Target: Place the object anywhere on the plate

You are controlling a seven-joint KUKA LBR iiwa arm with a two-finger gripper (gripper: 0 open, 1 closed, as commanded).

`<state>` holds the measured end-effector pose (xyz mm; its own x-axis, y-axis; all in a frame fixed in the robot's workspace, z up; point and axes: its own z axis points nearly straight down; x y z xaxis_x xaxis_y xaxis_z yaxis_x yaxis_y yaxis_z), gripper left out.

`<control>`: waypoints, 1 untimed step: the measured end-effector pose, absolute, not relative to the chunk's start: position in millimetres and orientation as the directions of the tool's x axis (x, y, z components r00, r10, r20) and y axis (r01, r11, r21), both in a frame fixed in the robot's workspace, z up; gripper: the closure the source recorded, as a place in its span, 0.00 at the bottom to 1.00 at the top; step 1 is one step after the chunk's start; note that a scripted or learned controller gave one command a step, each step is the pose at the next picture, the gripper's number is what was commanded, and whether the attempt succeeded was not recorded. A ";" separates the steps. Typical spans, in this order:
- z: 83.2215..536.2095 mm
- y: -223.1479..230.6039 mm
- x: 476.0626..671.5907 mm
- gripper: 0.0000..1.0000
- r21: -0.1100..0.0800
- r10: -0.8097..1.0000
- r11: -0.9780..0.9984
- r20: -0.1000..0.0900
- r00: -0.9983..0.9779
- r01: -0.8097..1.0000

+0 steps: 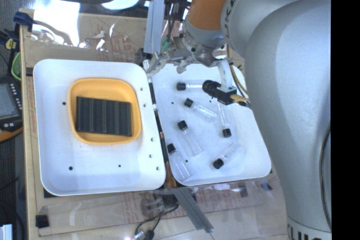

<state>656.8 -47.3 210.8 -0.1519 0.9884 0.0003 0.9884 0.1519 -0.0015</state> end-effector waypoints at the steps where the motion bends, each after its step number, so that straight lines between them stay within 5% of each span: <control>1: 190.9 -14.4 568.9 0.00 -0.005 0.993 0.120 0.001 -0.120 0.993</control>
